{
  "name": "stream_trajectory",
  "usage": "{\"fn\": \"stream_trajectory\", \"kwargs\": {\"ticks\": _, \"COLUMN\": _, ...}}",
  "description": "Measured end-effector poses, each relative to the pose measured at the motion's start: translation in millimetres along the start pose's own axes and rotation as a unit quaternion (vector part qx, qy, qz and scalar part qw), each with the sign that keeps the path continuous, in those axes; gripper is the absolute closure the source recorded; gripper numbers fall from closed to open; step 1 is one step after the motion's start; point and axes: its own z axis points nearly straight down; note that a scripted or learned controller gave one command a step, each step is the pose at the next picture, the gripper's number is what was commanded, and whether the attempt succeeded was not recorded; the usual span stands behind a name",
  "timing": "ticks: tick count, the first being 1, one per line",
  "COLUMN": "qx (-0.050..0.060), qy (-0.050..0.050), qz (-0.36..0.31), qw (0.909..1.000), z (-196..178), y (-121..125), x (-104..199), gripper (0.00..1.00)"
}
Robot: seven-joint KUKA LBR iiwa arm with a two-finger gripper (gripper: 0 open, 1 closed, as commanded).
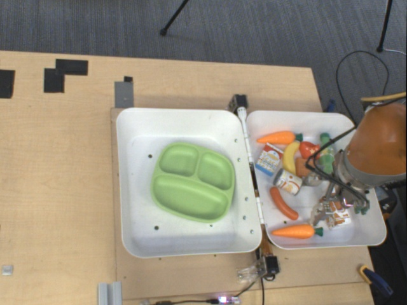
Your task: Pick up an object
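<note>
Toy foods [286, 170], smooth plastic, crowd the shallow right bin [372, 237].

A light wooden bench [57, 189] fills most of the view. Beyond its far edge lies grey carpet [267, 18]. Thin black stand legs [181, 8] cross the carpet beyond the bench. Black rectangular cutouts [63, 74] mark the bench's far-left part.

Bright, even overhead light; sharp, soft shadows.
</note>
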Motion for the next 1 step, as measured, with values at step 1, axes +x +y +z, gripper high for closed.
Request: {"fn": "stream_trajectory", "kwargs": {"ticks": 1, "qx": 0.000, "qy": -0.006, "qz": -0.064, "qw": 0.9980, "z": -0.3, "y": -29.3, "x": 26.0, "gripper": 0.00}}
